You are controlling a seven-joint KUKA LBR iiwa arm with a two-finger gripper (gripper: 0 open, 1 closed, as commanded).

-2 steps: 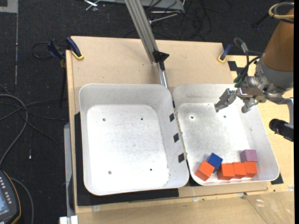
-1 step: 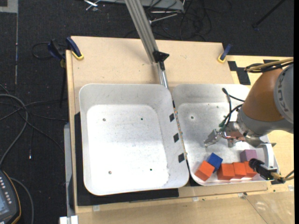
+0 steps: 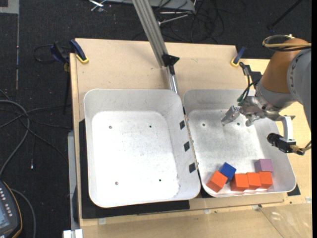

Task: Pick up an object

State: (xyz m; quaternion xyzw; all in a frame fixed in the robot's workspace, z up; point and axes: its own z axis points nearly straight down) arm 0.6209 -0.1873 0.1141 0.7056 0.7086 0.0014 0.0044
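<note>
Blocks, lower right of frame: a cluster of small cubes lies along the near wall of the right-hand shallow white plastic bin (image 3: 208, 133). An orange cube (image 3: 216, 181) sits tilted at the left end, a blue cube (image 3: 228, 170) touching it just behind, then a row of orange cubes (image 3: 252, 181) packed side by side, and a pale purple cube (image 3: 265, 165) behind the row's right end.

Look of the blocks: matte, sharp-edged and much alike in size; they look rigid and light.

Left-hand white bin (image 3: 94, 133), centre left: speckled floor, a few small holes.

Gripper (image 3: 239, 116), right of centre: it hangs over the far part of the right bin, well apart from the cubes, with its two fingers spread apart and nothing between them.

Step in hand: judged as the approach, no grasp made.

Doing it well: the tilted orange cube at the left end, or the blue one, seems the easiest pick, having free sides; the packed row leaves little room for fingers. Line the fingers across two free faces before descending.

Bench (image 3: 129, 63), upper part: pale wood, with clamps at the far corners.
</note>
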